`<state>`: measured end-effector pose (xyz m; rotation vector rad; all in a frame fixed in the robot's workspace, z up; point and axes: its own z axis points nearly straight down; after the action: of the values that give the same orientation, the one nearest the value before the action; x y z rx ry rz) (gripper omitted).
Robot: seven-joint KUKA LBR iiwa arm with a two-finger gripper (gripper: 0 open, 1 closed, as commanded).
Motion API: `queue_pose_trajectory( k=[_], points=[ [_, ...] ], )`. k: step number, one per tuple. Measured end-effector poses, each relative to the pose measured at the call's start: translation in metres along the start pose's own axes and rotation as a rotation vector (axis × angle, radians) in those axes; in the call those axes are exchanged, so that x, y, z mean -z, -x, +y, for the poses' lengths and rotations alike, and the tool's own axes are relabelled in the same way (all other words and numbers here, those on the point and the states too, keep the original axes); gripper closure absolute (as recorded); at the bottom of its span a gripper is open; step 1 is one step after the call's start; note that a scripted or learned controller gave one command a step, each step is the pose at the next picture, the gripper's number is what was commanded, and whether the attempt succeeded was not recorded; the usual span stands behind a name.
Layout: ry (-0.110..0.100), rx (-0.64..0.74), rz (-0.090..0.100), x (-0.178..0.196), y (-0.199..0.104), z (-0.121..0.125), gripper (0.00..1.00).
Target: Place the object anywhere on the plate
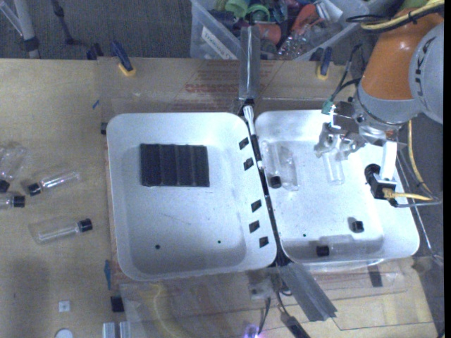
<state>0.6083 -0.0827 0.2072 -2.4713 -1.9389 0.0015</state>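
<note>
The black ridged plate (pixel 175 165) lies flat in the upper left part of the left bin (pixel 123 210). A clear vial (pixel 283 162) with a black cap lies in the right bin (pixel 394 241), close to the divider. My gripper (pixel 335 148) hangs over the upper middle of the right bin, to the right of that vial and far right of the plate. A faint clear tube-like shape (pixel 336 171) shows just under the gripper; whether it is gripped or lying on the bin floor is unclear.
Two small black pieces (pixel 357 224) (pixel 323 249) lie near the right bin's front. A metal divider (pixel 257 182) with black clips separates the bins. Loose vials (pixel 60 227) lie on the bench at left. A crate of colourful items (pixel 282 9) stands behind.
</note>
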Motion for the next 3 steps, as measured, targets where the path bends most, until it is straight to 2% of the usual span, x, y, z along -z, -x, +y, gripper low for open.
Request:
queue_pose_trajectory(
  k=[1, 2, 3],
  points=[
    [0.001, -0.403, 0.0, 0.048, -0.061, -0.034, 1.0],
    [0.0, -0.835, -0.001, 0.018, -0.116, -0.034, 1.0],
    [0.0, -1.067, 0.001, -0.051, -0.205, -0.074, 1.0]
  ],
)
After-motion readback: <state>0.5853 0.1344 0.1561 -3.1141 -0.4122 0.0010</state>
